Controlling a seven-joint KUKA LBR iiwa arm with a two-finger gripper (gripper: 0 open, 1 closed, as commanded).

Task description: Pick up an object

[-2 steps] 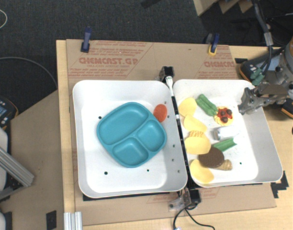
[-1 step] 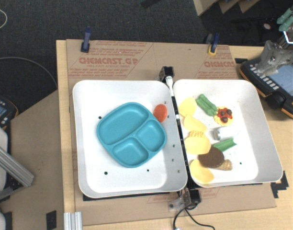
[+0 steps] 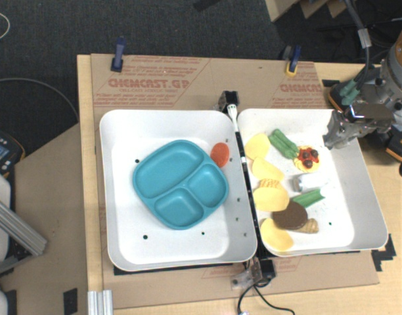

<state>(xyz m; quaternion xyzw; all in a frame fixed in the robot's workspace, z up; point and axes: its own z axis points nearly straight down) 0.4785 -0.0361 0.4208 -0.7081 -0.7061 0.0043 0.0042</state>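
While the pincer (image 3: pixel 337 138), grip unreadable, hangs over the right bin (image 3: pixel 365 195), the green bean (image 3: pixel 283 143) lies diagonally.

Bright, even light — soft shadows

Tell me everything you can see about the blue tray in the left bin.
The blue tray is a turquoise, plastic-looking divided plate with rounded corners and three compartments: one large one toward the far left and two smaller ones. It lies flat, right side up, turned at an angle to the walls of the left bin, roughly in its middle. Nothing lies in its compartments. A small orange-red object sits against its far right corner.
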